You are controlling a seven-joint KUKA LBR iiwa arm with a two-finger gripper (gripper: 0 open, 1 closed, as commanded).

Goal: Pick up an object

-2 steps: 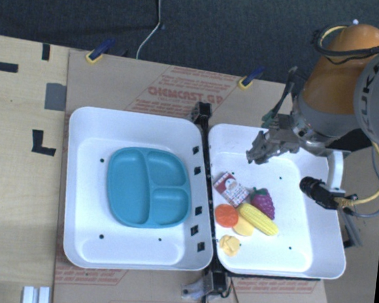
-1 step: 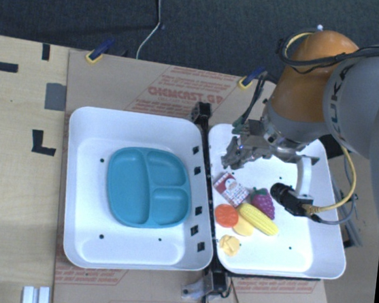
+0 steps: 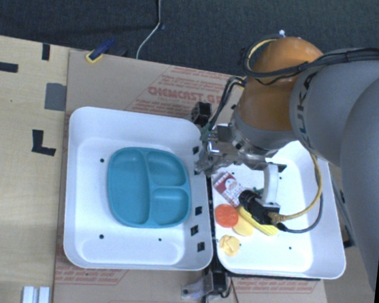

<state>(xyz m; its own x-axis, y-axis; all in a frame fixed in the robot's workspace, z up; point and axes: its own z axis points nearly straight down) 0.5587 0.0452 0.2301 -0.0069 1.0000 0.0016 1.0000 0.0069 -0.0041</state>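
Locate the red-and-white packet (image 3: 225, 184), orange disc (image 3: 227, 216) and pale yellow piece (image 3: 230, 244) at lower centre-right of the frame, all lying in the right bin (image 3: 314, 255). None is lifted. The gripper (image 3: 208, 153) hangs just upper left of the packet, and you cannot tell whether it is released or clenched. Grasp and lift are not yet done.

One fixed camera looks down at a slant on the tabletop (image 3: 10, 160), fairly close, taking in both bins: the left bin (image 3: 86, 128) and the right bin (image 3: 320, 259).
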